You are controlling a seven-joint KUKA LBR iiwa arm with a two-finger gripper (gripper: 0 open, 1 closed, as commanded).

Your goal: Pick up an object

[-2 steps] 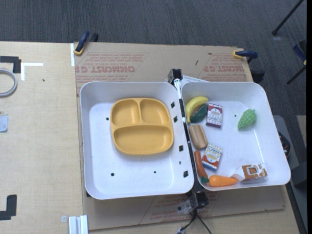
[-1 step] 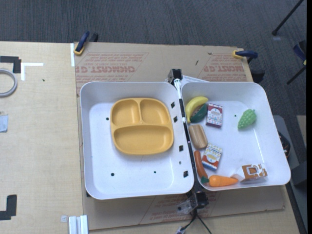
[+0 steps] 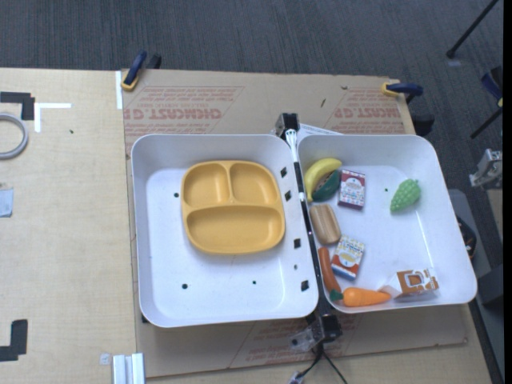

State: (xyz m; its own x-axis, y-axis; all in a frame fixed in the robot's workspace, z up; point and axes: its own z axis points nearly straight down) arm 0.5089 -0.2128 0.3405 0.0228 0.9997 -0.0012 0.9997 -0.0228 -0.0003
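We see the candidates in the right bin (image 3: 448,214), well apart from the yellow divided plate (image 3: 234,206): a yellow banana (image 3: 318,169) nearest it, a bumpy green fruit (image 3: 406,195) farthest, and an orange carrot (image 3: 366,297) (smooth, lying flat) below. The claw's state we cannot tell.

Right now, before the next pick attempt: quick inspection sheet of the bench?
Surface: cardboard sheet under two white bins, clamped at the back corners.
Job's things: right bin holds banana, green toy, two small cartons, bread roll, carrot, clear packet.
Clutter: yellow divided plate in left bin.
Grippers: nothing seen.
Cables: dark wires at front between bins.
Surroundings: grey carpet; wooden tabletop at left.
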